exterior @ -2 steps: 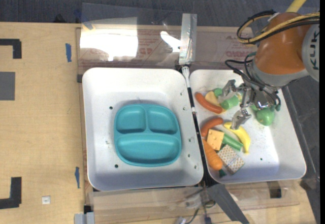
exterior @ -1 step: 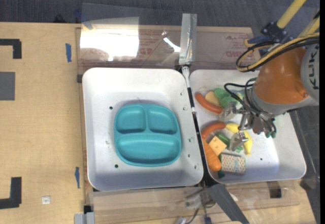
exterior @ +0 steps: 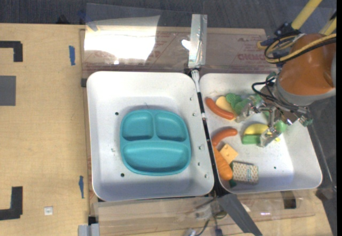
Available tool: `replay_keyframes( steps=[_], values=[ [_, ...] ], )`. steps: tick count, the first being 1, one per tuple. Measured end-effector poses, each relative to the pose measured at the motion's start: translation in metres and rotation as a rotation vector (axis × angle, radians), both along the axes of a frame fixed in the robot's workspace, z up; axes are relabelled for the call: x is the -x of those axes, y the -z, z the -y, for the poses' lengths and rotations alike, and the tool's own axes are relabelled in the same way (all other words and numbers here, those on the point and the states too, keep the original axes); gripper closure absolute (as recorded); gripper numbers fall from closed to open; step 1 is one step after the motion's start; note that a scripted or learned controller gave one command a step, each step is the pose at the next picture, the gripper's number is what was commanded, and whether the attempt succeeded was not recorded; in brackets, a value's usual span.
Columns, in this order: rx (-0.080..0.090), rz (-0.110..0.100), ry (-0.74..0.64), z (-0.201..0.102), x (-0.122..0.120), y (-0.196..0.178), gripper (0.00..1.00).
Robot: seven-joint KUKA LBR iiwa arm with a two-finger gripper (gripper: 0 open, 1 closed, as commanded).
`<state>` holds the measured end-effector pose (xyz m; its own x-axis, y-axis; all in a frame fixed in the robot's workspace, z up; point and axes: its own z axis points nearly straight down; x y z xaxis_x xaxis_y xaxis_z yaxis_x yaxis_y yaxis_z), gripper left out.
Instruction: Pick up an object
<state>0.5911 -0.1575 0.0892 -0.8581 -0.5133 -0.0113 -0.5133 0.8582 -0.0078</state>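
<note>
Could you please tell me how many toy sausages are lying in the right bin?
2. One sausage lies near the bin's upper left, beside the green toy. The other sausage lies just below it, above the carrot. The arm may hide more.

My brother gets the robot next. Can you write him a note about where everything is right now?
Claw: low in the right bin, over the yellow-green toy; can't tell if it grips anything.
Right bin also has two red sausages, a green toy, a carrot, a cheese wedge and a small patterned pouch.
Left bin: teal divided plate.
Done: nothing visibly lifted.
Left: grab one toy and raise it.
</note>
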Motion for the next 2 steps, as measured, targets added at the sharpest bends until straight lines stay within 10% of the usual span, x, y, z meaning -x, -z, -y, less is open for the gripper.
replay_keyframes(
  steps=[1,2],
  values=[
    [0.003,0.003,-0.232,-0.036,-0.08,-0.002,0.0],
    [0.0,-0.004,-0.176,-0.033,-0.015,0.0,0.0]
  ],
)
